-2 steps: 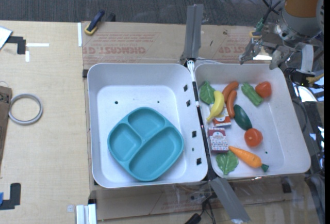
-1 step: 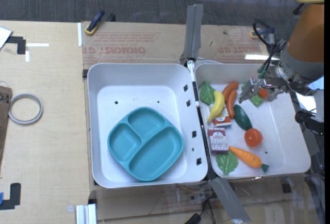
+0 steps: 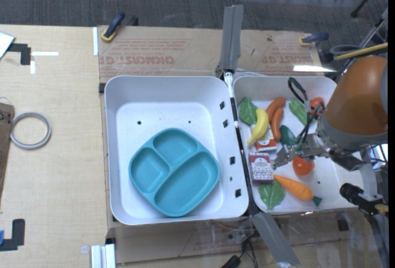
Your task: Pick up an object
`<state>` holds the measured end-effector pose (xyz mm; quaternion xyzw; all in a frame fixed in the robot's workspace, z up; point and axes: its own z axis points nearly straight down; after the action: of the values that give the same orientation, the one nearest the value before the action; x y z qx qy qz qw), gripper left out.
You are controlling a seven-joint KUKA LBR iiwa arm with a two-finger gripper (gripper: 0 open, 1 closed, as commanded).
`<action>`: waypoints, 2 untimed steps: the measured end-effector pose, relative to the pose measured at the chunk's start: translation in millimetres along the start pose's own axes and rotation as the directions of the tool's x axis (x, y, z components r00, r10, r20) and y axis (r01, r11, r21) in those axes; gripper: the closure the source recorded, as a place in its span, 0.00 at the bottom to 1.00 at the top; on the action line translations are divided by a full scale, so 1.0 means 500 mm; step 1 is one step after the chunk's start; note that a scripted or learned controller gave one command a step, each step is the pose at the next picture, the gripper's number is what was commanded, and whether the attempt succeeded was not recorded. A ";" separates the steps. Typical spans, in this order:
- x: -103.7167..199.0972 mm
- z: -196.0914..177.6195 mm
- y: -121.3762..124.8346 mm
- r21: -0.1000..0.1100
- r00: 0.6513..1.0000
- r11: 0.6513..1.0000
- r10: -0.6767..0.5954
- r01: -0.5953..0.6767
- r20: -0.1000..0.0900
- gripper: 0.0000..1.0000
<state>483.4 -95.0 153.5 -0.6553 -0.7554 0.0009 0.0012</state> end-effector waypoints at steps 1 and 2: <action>-0.004 0.114 -0.006 -0.011 0.988 0.988 -0.152 0.152 0.003 0.00; -0.003 0.096 -0.004 -0.012 0.989 0.989 -0.149 0.149 0.002 1.00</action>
<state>481.4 -96.9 105.2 -0.5970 -0.8022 -0.0035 -0.0030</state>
